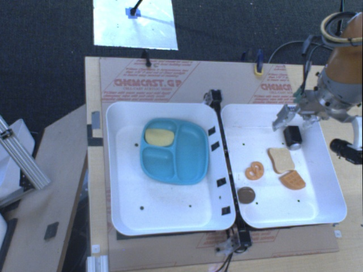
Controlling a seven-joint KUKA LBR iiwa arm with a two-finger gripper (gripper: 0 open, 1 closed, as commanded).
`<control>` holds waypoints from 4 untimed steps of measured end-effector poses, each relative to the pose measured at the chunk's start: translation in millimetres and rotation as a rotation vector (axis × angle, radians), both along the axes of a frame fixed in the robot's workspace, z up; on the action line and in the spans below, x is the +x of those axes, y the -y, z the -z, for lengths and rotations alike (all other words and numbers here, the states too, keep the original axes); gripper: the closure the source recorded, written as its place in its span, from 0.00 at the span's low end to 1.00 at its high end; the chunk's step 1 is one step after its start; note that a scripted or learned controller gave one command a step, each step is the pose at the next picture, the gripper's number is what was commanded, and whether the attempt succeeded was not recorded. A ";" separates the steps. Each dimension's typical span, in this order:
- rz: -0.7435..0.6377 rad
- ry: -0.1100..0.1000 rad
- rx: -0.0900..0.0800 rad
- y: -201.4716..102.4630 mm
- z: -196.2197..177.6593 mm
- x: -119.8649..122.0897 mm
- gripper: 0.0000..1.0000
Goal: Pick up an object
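Left bin [130, 208]: a blue divided plate [187, 152] with a yellow piece [159, 136] in its far-left compartment. Right bin [283, 208]: a bread slice [281, 159], pretzel [254, 170], orange cracker [292, 180] and brown disc [245, 195] lie loose on the floor. The hand [289, 117] hangs over this bin's far right part; whether it is clenched or released cannot be told.

- Right bin [249, 126] floor left of gripper [283, 119]: bare, free room.
- Toast [281, 159], pretzel [254, 170], cracker [292, 180], brown disc [245, 195] crowd nearer-cam side.
- Bin rims [222, 163] w/ black clips [215, 146] farther left.
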State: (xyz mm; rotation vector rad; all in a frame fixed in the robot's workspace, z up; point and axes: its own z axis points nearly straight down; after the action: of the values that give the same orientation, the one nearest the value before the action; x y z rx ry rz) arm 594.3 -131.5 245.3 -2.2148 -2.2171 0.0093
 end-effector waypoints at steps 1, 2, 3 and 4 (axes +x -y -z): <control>-0.002 0.011 -0.002 -0.3 -6.4 2.2 0.00; 0.000 0.007 -0.001 2.5 55.8 1.6 0.00; 0.000 0.007 -0.001 -2.4 111.6 -7.6 0.00; 0.000 0.014 -0.003 -2.4 160.5 -5.8 0.00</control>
State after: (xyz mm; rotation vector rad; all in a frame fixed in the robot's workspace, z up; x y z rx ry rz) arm 588.5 -129.1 84.8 -2.2230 -2.2253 -0.0028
